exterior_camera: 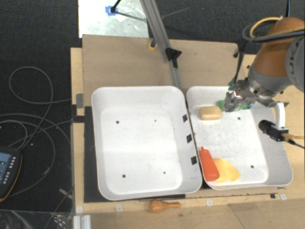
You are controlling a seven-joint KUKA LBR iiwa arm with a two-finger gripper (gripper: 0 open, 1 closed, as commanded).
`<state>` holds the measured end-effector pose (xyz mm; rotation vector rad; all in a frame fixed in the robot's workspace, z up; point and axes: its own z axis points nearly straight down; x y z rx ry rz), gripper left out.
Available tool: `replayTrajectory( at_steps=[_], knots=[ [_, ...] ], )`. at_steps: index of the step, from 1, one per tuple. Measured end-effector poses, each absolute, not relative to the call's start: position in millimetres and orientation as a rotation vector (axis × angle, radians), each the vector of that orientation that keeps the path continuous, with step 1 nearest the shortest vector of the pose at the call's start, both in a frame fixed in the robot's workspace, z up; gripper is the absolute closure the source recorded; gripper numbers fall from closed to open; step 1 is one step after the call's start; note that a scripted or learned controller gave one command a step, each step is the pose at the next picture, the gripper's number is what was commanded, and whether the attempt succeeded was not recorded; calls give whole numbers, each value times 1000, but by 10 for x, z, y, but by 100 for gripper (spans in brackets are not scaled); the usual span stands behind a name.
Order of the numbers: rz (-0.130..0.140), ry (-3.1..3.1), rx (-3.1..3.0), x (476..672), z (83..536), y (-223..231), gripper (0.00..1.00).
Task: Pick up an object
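**Gripper low at the right bin's far edge**

Your gripper [232, 100] sits at twelve o'clock in the right bin [267, 175], over a green object [244, 106]; whether it holds anything, you cannot tell. Just beside it at nine o'clock lies the tan block [210, 113]. Down at six o'clock, the orange bottle [208, 164] touches the yellow piece [228, 170].

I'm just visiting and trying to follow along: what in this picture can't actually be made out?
- The hand: the wrist covers it, so open or shut is unclear.
- The green thing under it: mostly hidden by the arm, unidentifiable.
- The yellow object: partly behind the orange bottle, shape unclear.
- The arm: cut off by the right edge.
- The device on the floor: cut off by the left edge.
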<state>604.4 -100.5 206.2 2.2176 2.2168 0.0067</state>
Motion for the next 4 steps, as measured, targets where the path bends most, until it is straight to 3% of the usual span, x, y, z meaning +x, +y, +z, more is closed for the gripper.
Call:
replayTrajectory(
  at_steps=[2, 4],
  knots=[
    [4, 2224, 2214, 6089, 2720, -987, 100],
    [2, 2233, 2212, 5888, 2603, -13, 100]
  ],
)
